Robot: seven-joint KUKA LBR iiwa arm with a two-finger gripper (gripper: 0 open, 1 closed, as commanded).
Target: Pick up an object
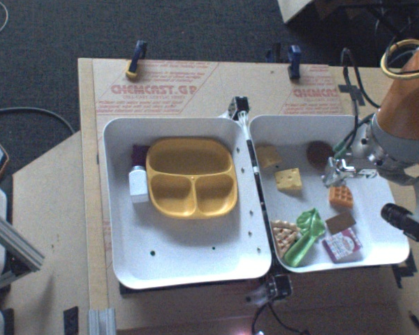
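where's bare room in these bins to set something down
Left bin: bare floor below the yellow divided plate, toward the near rim. Right bin: crowded, with cheese, waffle, green toy, and the gripper hanging over it.

So the arm comes in from the right side of the camera view, grey body with the orange band sitting up top near the edge of the shot. It's bent down toward the worktop, wrist angled left. The end effector hangs low at the tip, metallic bits pointing left, too small and blurry to read.
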